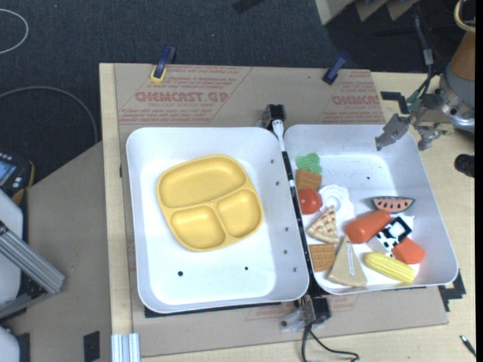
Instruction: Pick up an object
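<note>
The right bin (423, 172) holds several toy foods: a green leafy piece (308, 161), a red tomato (309, 200), a pizza slice (324, 225), a watermelon slice (392, 203), an orange-red sausage (367, 226), a yellow corn cob (389, 266) and a tan wedge (348, 267). My gripper (407, 135) hangs over the bin's far right corner, well above the food and apart from it. Its fingers (390, 133) are spread open with nothing between them.
A yellow divided plate (210, 200) lies in the left bin (151, 262). A black divider clamp (276, 117) sits between the bins at the back. Blue clamps (161, 62) hold the cardboard base. The bare back part of the right bin lies under the gripper.
</note>
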`<action>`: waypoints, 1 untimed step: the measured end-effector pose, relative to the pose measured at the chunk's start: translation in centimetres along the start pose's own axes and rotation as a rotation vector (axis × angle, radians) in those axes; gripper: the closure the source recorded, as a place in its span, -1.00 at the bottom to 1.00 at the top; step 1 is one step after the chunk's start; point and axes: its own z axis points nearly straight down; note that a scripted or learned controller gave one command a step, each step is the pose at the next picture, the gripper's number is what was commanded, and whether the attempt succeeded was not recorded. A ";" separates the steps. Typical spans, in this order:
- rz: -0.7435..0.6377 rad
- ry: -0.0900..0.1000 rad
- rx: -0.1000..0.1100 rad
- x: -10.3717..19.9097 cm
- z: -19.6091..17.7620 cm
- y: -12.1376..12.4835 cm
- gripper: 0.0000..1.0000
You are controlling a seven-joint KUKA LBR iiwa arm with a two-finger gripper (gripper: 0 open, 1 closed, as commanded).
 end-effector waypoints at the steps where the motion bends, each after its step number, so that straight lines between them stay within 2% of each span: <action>1: -0.003 -0.003 -0.013 0.0 -0.7 0.3 -1.00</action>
